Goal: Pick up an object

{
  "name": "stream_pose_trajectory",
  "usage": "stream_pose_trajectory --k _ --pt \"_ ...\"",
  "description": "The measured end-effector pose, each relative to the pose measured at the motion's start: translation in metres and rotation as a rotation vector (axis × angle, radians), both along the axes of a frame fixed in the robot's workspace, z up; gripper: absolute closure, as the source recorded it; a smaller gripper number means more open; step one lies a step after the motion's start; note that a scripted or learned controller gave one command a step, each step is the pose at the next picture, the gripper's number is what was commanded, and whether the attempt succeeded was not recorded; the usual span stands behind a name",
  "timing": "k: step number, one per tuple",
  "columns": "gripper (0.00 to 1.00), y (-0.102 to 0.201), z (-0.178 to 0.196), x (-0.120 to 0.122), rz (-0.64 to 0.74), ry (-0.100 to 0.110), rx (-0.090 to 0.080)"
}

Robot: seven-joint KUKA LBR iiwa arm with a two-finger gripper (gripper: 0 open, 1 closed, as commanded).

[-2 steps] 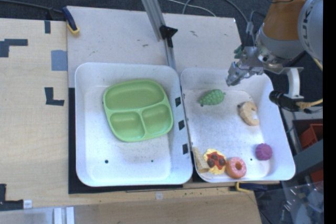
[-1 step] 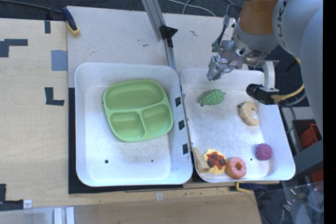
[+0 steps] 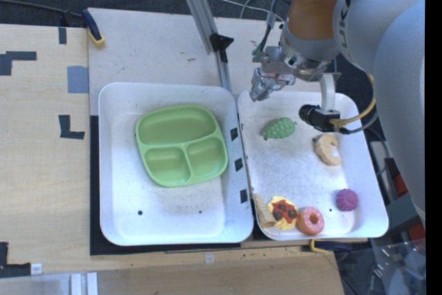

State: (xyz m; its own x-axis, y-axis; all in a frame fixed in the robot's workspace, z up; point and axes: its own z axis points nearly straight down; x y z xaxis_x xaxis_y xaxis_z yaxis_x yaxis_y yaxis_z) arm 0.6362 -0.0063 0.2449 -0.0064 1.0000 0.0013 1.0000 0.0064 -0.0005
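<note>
The right bin [image 3: 369,214] holds several toy foods. A green bunch of grapes [image 3: 278,128] lies near its back left. A beige bagel [image 3: 327,148] rests by the right wall. A purple piece [image 3: 347,200] sits lower right, with a pink donut [image 3: 310,220] and a pizza slice [image 3: 279,211] along the front edge. My gripper [image 3: 262,89] hangs over the bin's back left corner, above and just behind the grapes, with nothing seen between its fingers.
The left bin [image 3: 114,169] bears a green divided plate [image 3: 182,144]. A metal pole [image 3: 200,3] slants down toward the divider between the bins. A black cable fitting [image 3: 316,117] hangs by the arm above the bagel.
</note>
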Motion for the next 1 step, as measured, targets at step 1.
stream_pose_trajectory --k 1 --pt "1.0 0.0618 0.0006 0.0122 0.001 0.0 0.0"
